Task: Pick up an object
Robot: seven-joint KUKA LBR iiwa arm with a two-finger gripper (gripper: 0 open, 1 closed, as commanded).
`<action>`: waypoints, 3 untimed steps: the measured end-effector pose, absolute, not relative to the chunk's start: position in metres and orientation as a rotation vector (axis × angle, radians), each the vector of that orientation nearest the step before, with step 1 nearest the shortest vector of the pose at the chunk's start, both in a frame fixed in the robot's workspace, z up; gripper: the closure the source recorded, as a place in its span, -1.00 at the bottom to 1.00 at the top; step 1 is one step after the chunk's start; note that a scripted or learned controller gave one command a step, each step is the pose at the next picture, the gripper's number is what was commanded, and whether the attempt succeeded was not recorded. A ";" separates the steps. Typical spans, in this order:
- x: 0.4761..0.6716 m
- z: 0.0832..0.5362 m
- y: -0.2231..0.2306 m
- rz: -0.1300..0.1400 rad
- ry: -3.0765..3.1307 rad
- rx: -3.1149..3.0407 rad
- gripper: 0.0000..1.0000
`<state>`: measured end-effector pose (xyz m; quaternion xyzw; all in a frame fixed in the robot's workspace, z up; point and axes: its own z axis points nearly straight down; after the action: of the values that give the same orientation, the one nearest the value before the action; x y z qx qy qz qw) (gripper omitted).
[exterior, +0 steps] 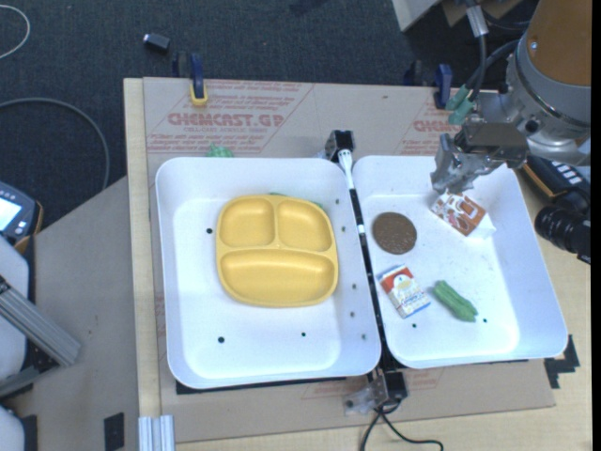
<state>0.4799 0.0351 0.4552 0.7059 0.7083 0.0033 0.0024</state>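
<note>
A yellow divided plate (277, 250) lies in the left bin (178, 252). The right bin (535, 289) holds a brown disc (394, 233), a small carton (405, 290), a green pickle (454, 301) and, far right, an orange-and-white packet (460, 213). The gripper (449, 184) hangs just above the packet.

Two bins sit side by side on my bench. The left bin (178, 280) holds a divided tray (277, 250) near its middle. In the right bin (535, 289), a round disc (394, 232) lies at the left side, a small carton (405, 290) nearer than it, and a pod-shaped piece (454, 301) just right of the carton. A packet (459, 212) lies at the far side, my gripper (454, 178) directly over it.
</note>
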 end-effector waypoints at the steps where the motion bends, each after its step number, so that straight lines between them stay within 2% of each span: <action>1: 0.481 0.360 -0.014 -0.013 2.219 2.232 1.00; 2: 0.480 0.412 0.020 0.009 2.223 2.214 1.00; 3: 0.480 0.434 0.060 0.008 2.225 2.214 1.00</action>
<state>0.4797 0.0599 0.4337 0.7054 0.7088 0.0024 0.0015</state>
